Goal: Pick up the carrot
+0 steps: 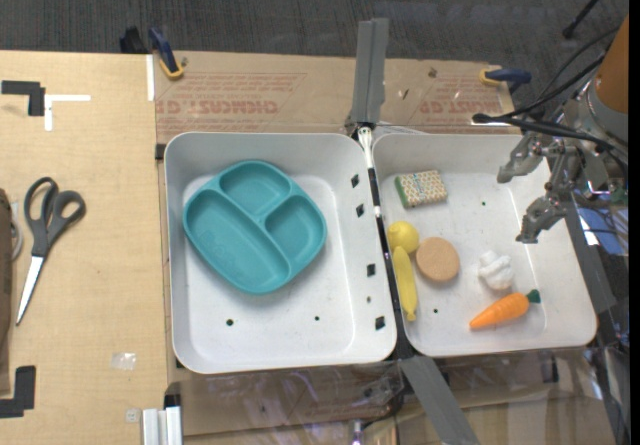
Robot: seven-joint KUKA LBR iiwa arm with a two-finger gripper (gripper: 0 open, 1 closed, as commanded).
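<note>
The carrot [499, 311] is orange with a green stub at its right end. It lies flat near the front right corner of the right bin [470, 341]. My gripper [523, 195] hangs over the bin's right side, behind the carrot and well apart from it. Its two grey fingers [512, 162] are spread open with nothing between them.
In the right bin lie a yellow banana [404, 268], a tan round disc [437, 260], a small white lump [493, 270] just behind the carrot and a speckled block [421, 188]. The left bin [200, 333] holds a teal divided plate [255, 225]. Scissors [45, 223] lie on the bench at left.
</note>
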